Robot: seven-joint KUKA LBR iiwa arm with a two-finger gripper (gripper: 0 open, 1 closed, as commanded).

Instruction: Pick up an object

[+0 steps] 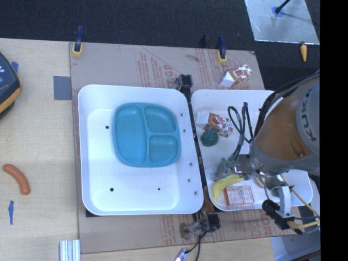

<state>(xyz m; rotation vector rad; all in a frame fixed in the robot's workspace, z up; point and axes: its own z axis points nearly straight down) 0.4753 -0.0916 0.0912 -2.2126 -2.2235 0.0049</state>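
Hand (231,170) low in right bin (202,99), over banana (223,186)

Blue plate (146,134), white bins (92,145), yellow banana (224,185), green ball (209,138), orange sausage (17,178).

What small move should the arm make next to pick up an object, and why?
Probably a short descent onto the yellow banana. The hand sits low in the right bin, just above the banana's upper end, and nothing shows between its fingers. The red-and-white packet lies right beside the banana, so going straight down seems safer than sliding sideways.
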